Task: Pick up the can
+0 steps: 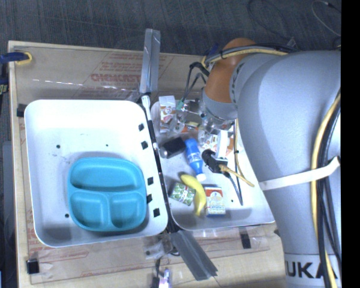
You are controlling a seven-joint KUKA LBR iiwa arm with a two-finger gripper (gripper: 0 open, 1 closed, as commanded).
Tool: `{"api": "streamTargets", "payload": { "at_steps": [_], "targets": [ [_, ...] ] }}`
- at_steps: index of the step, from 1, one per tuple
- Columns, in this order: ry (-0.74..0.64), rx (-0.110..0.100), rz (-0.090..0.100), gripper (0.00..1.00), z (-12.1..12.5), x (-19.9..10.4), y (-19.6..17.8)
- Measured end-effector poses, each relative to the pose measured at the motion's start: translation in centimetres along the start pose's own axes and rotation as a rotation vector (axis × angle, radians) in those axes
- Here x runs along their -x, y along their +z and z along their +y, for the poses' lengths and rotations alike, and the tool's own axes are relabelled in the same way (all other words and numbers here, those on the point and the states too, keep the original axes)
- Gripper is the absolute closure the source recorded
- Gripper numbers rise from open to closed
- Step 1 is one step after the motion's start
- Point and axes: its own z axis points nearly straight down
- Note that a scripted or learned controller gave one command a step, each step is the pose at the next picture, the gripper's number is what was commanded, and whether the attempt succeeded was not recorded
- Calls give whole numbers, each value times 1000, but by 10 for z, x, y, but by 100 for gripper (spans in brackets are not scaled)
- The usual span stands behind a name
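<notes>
Left bin (42,125): 1 blue tray (106,194). Right bin (252,212): green can (182,193) at its near-left, touching the banana (195,192); blue bottle (194,155) above. My end effector (209,131) hangs up-right of the can, well apart; its state I cannot tell. Clutter crowds the can.

Right white shallow bin (225,221): far side covered by the grey arm (288,131).
Gripper (198,120): finger state obscured among clutter.
</notes>
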Motion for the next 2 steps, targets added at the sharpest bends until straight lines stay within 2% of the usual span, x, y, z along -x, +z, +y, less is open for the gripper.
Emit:
{"api": "streamTargets", "payload": {
  "at_steps": [1, 2],
  "targets": [
    [-205, 12, 7, 0, -28, 6, -19],
    [-86, 13, 8, 0, -56, 85, -1]
  ]
}}
